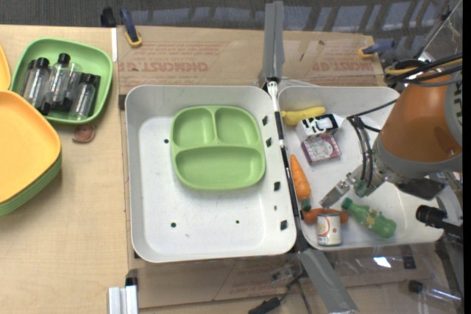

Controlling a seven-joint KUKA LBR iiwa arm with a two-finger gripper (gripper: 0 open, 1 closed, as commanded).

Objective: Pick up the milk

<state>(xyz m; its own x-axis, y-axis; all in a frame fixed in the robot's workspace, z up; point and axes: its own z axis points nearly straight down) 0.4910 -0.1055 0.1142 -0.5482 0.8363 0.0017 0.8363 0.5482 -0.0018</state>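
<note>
Black-and-white milk carton [319, 124] lies flat at the far end of the right bin [390, 94] just beside the banana [302, 115], probably light, stiff and slick, best taken across its narrow sides; gripper [340, 193] hangs near the can [329, 229], whether spread or closed I cannot tell

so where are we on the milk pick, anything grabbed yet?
Done: the arm is over the right bin. In hand: nothing that I can see; the gripper hangs low among the carrot, the can and the green bottle. Left: the whole pick. The black-and-white carton, probably the milk, lies untouched near the bin's far end, beside the banana.
</note>
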